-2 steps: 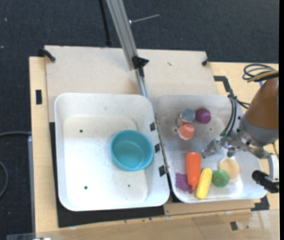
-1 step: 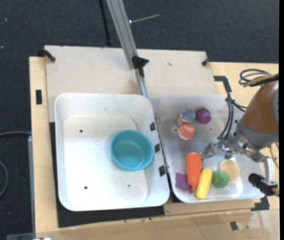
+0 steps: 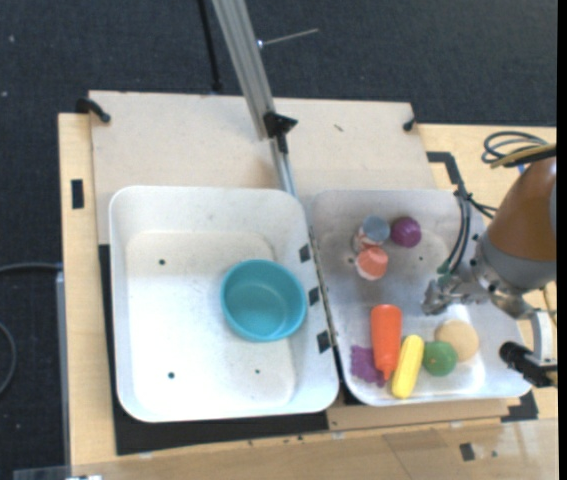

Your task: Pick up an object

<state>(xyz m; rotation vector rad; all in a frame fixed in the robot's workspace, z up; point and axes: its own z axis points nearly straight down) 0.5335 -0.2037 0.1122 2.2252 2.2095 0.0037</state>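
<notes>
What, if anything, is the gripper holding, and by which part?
Nothing visible: the gripper hangs over the right bin, above the beige ball, with no object seen between its fingers.

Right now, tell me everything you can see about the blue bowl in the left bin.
The blue bowl is round, teal-blue and looks like smooth plastic, with a lighter rim and a darker inside. It sits upright, mouth up, with nothing visible in it. It rests on the floor of the left bin, toward that bin's right side, near the wall shared with the right bin. No other object touches it, and the gripper is over the right bin, well away from it.
</notes>
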